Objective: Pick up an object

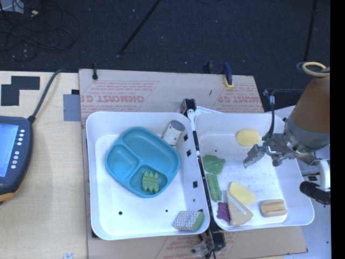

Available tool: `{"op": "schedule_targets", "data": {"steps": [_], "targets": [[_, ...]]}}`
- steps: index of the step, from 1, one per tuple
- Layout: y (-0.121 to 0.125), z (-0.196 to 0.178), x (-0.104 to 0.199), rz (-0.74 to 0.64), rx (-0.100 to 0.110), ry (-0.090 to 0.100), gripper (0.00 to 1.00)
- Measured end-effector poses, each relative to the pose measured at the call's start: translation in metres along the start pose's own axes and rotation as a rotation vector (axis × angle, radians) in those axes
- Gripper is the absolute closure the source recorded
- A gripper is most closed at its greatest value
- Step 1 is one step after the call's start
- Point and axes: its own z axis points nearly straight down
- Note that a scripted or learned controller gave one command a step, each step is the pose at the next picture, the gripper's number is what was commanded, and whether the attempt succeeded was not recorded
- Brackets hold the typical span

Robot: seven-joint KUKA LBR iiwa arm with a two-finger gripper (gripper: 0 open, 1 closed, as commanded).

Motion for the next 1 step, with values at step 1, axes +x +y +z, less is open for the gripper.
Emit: {"op": "schedule_targets", "data": {"steps": [1], "targets": [[-0.0288, 0.1068, 0.0171, 0.0, 0.002, 0.002, 0.0]]}}
